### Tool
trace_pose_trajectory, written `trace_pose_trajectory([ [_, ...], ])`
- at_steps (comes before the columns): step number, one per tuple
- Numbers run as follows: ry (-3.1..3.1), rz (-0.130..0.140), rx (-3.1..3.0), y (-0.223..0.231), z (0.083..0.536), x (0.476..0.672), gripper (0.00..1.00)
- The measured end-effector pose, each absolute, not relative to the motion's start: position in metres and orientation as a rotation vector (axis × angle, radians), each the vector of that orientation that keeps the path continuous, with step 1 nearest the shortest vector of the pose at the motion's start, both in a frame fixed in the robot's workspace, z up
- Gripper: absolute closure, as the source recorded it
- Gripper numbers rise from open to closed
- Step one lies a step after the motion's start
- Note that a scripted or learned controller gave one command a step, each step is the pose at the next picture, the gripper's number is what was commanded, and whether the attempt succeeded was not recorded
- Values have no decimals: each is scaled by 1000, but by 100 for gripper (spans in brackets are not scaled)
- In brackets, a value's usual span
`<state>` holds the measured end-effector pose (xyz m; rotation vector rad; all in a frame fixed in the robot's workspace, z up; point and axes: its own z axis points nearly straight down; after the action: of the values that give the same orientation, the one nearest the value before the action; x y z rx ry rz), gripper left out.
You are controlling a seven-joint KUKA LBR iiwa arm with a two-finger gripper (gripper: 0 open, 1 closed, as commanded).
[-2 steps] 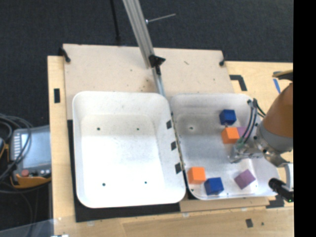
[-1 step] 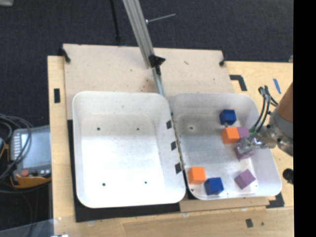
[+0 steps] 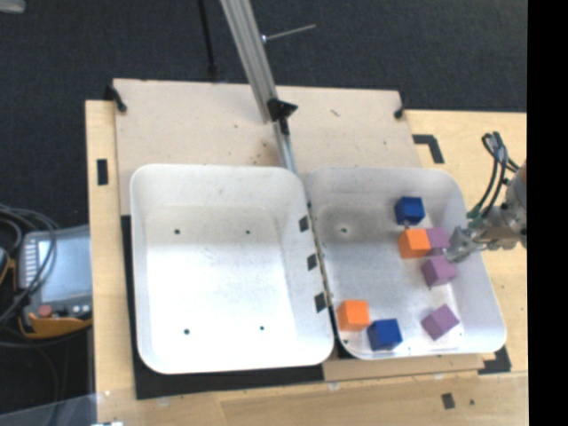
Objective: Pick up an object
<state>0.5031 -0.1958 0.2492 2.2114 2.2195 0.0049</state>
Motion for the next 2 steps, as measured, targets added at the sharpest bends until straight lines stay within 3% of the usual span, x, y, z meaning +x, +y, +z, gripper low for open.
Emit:
trace_pose_trajectory([
  [2, 2232, 2, 2214, -97, 243, 521, 100],
])
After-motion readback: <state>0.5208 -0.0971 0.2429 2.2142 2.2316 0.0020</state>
